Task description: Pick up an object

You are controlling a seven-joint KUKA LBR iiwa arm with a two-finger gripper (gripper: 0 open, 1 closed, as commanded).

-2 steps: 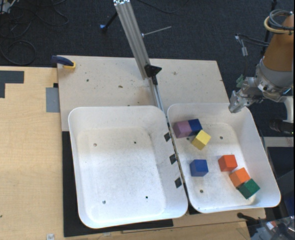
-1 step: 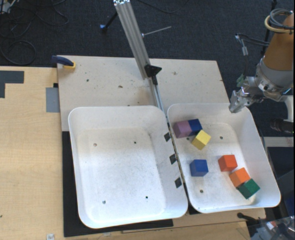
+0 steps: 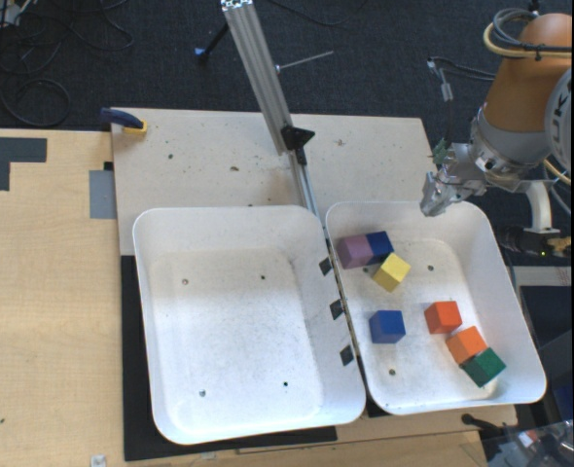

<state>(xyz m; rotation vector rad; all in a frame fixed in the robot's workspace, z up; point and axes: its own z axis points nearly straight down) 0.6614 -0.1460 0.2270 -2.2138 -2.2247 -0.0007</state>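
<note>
White plastic forms two shallow bins set side by side on the surface (image 3: 219, 154). In the right bin (image 3: 506, 290) seven small blocks are seen: a purple block (image 3: 354, 251) touching a dark blue block (image 3: 378, 243) near the far left corner, a yellow block (image 3: 392, 271) just beside them, a blue block (image 3: 386, 326) near the middle, and a red-orange block (image 3: 443, 316), an orange block (image 3: 465, 342) and a green block (image 3: 484, 366) ranged toward the near right corner. The left bin (image 3: 156, 261) is marked by scattered dark specks. No readable writing is made out. The tool (image 3: 435, 198) is held above the right bin's far rim, apart from every block; whether it is released or clenched cannot be told, since its tip is small and blurred. The arm is cut off at the right edge.
</note>
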